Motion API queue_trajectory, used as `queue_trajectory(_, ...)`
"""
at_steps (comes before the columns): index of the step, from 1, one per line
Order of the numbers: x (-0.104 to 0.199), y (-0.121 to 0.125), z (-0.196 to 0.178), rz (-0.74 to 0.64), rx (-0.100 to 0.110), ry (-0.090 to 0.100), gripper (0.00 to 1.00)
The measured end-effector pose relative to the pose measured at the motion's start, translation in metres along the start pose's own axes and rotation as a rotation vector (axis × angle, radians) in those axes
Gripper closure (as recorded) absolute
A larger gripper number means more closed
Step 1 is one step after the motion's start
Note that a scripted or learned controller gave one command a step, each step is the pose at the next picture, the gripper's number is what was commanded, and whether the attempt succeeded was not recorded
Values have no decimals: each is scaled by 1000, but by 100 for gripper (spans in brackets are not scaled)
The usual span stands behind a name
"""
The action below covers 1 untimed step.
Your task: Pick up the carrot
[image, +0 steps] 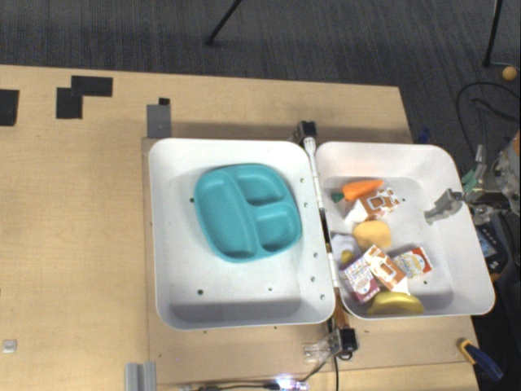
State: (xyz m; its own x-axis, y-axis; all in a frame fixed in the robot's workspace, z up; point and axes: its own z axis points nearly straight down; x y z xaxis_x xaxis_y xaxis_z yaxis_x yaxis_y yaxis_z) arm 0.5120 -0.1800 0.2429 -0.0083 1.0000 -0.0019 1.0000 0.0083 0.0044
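Note:
The orange carrot (pixel 361 190) lies at the back of the right bin (pixel 456 300), close to the divider between the two bins, with its green end toward the left. My gripper (pixel 444 205) hangs over the right side of that bin, well to the right of the carrot and apart from it. Nothing is visibly held in it.
The right bin also holds snack packets (pixel 383 269), a yellow round fruit (pixel 372 234) and a banana (pixel 396 302) in front of the carrot. A small packet (pixel 383 202) touches the carrot's right side. A teal divided plate (pixel 246 211) lies in the left bin (pixel 175 300).

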Motion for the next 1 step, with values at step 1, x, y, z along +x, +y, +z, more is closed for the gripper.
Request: queue_trajectory(1, 68, -10, 78, 9, 6, 5, 0)
